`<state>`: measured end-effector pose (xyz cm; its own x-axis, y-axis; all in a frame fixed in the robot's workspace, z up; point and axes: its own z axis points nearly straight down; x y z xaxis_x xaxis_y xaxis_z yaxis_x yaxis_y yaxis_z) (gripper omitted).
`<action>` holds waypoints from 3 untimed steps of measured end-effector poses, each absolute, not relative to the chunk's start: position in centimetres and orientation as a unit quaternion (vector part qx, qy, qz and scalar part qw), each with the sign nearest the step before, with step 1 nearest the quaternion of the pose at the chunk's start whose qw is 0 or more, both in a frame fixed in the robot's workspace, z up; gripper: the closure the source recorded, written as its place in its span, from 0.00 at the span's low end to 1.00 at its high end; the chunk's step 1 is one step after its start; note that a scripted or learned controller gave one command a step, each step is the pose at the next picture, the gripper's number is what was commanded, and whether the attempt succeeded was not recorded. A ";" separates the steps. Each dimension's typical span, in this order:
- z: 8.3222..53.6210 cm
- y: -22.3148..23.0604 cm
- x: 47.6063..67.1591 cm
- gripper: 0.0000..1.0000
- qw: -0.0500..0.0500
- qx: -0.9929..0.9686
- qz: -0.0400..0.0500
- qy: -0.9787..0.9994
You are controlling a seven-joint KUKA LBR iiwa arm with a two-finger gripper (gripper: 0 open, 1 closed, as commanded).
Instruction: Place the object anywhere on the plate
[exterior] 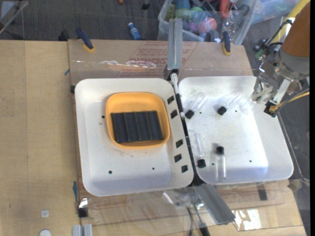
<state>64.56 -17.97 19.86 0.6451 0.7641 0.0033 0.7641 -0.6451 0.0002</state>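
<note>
listing: clear vials (220, 161), black caps, lying in your right bin (275, 156); light, stiff, slippery, so grip one across its body. gripper (265, 98) over far-right rim; opening unclear. yellow plate (138, 101) already bears a black block (137, 126).

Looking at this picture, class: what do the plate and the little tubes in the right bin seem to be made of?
Plate: probably plastic, orange with a dull, even sheen and rounded moulded corners. Dark ribbed block on it: matt black, perhaps rubber or foam. Tubes: clear glass or plastic, since the white bin shows through them; their black caps look like plastic.
</note>
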 end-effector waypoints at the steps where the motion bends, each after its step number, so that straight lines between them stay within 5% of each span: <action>1: 22.8 -16.7 65.8 1.00 -0.001 -0.838 -0.001 -0.545; 3: 30.0 -17.1 66.8 1.00 -0.002 -0.741 -0.001 -0.671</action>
<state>66.77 -17.10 29.97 0.0985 0.9951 -0.0008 0.9951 -0.0985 0.0045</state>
